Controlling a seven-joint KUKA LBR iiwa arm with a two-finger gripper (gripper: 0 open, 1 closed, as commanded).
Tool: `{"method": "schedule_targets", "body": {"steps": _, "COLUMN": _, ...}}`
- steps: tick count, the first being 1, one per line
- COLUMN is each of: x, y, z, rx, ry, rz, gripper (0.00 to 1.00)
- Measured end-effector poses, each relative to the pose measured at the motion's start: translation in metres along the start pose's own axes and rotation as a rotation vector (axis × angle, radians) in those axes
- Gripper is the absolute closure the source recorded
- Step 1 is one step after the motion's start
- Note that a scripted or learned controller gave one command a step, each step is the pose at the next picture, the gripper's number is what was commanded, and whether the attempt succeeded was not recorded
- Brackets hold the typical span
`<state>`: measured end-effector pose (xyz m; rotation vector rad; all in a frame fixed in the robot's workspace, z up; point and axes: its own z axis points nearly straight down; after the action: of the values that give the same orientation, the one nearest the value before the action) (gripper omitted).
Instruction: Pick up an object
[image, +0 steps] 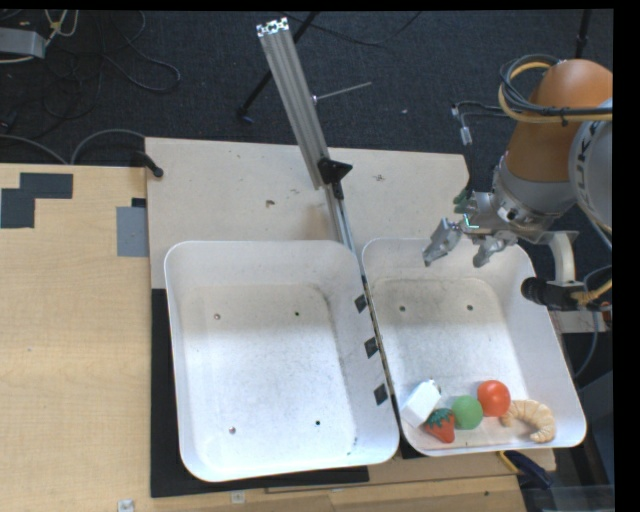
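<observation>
Seen from above, the claw (462, 245) hangs with its two fingers spread wide and nothing between them, over the far rim of the right bin (560, 345), while every candidate for picking lies at the opposite, near end of that bin. The cluster sits well apart from the claw, toward the viewer and slightly to the right: a white block (420, 400) leaning at the near-left corner, a red strawberry (441, 426) touching it, a green ball (466, 411) just beside, a red tomato (493, 397) next along, and a pale croissant-shaped piece (532, 420) curving at the right end, its long axis running left to right along the near wall. The pieces are crowded, so a descent on any one would likely brush its neighbours; the croissant and the block, at the row's ends, look the freest. The bin floor between claw and cluster is bare. The left bin (200, 300) and the slanted metal rail (300, 110) on the desk (230, 190) lie clear of that path.
</observation>
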<state>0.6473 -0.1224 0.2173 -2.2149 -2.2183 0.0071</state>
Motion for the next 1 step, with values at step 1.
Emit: {"method": "schedule_targets", "body": {"steps": 1, "x": 0.0001, "y": 0.0009, "z": -0.0032, "rx": -0.005, "ry": -0.001, "rz": -0.002, "gripper": 0.0}}
